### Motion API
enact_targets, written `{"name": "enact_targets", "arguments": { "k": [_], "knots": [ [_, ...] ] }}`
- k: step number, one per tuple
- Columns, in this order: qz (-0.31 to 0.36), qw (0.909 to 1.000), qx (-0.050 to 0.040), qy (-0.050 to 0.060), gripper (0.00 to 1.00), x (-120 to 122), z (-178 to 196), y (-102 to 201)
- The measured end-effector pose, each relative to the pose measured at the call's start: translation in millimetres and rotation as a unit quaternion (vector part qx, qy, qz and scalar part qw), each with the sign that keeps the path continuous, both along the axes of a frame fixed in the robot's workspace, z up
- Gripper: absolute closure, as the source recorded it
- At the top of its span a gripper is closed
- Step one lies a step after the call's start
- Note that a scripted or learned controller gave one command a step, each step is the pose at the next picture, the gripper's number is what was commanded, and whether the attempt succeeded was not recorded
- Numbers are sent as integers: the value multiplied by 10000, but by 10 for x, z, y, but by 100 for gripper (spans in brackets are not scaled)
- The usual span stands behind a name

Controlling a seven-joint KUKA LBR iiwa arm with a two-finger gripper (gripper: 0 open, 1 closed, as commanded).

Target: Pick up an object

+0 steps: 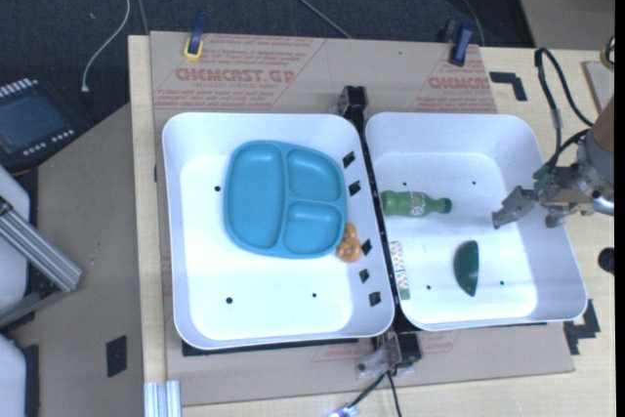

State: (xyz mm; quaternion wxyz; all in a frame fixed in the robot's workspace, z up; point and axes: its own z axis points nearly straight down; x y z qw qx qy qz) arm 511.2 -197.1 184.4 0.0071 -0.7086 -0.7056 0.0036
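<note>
My gripper (528, 216) hangs over the right side of the right bin (518, 137), open, with nothing between its fingers. A dark green rounded object (468, 267) lies in that bin, below and to the left of the gripper. A small green bottle (413, 203) lies on its side near the bin's left wall, well left of the gripper. A flat printed packet (398, 270) rests against the same wall, lower down.
The left bin (195, 239) holds a blue divided plate (283, 198) and a small orange object (349, 244) by its right wall. Black clips line the divider between the bins. Cables run along the right edge of the bench.
</note>
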Motion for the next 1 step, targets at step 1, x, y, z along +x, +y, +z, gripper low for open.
{"name": "enact_targets", "arguments": {
  "k": [1],
  "knots": [
    [23,10000,-19,-70,0,35,75,5]
  ]
}}
